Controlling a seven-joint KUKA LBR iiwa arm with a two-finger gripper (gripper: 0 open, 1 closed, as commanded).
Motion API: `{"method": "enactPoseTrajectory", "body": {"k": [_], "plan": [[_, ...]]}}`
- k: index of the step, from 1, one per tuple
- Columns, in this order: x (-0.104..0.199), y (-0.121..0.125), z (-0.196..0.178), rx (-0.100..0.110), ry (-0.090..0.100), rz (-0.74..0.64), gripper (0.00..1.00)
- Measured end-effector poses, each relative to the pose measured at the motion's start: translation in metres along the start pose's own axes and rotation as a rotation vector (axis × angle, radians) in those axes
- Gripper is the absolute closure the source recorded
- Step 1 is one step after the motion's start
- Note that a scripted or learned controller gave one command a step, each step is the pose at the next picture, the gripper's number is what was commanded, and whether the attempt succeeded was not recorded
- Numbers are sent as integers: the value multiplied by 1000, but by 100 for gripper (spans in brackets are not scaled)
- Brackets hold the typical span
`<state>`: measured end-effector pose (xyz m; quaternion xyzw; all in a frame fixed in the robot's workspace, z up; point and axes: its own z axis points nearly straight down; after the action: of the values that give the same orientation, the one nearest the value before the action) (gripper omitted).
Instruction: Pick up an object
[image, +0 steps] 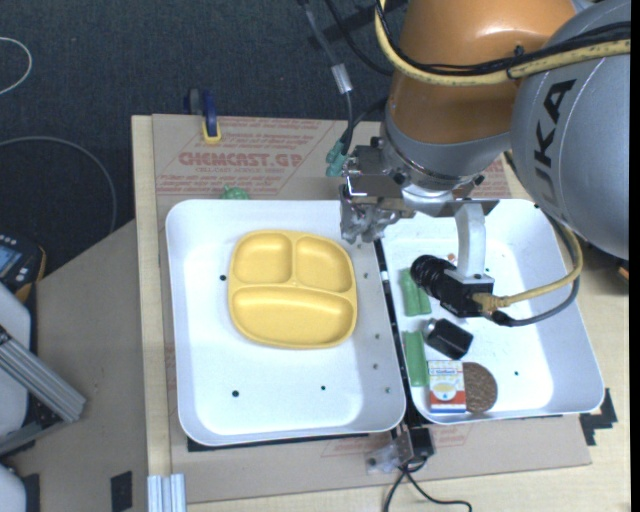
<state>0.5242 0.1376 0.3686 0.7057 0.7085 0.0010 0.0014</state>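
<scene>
The pincer (362, 222), its state not discernible, was held beside the right bin (545, 340), seemingly aimed for the upper green stick (413, 294).

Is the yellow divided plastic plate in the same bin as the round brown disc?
No, the yellow divided plastic plate sits in the view's left white bin, the round brown disc in the right bin.

Divided plate (293, 290): plain yellow.
Left bin (200, 330): white, a few dark dots.
Right bin (560, 340): white.
Upper bar (411, 296), lower bar (414, 357): green.
Block (449, 338): black.
Carton (446, 387): white, red and orange print.
Disc (482, 388): brown.
Board (300, 140): tan, red lettering.
Arm band (470, 50): orange.
</scene>
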Motion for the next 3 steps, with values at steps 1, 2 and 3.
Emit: {"method": "enactPoseTrajectory", "body": {"k": [1,2,3], "plan": [[0,0,-10,-2,0,-2,100],[92,-44,155,23,-3,-5,100],[16,18,142,0,-3,13,100]]}}
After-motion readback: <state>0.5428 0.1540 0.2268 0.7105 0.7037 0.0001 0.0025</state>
